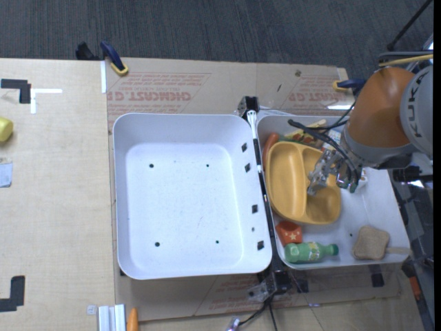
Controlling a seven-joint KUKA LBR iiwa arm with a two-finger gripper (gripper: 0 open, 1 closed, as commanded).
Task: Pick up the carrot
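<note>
The carrot (271, 142) peeks out just behind the yellow bowl (296, 183). The gripper (324, 178), whose spread I cannot tell, hovers over the bowl; it should shift toward the carrot before descending.

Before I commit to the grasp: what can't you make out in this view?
- Carrot: a thin orange strip shows; the yellow bowl covers the rest.
- Gripper: finger state unclear, too small and cluttered over the bowl.
- Red item: partly under the bowl rim, beside the green bottle.
</note>
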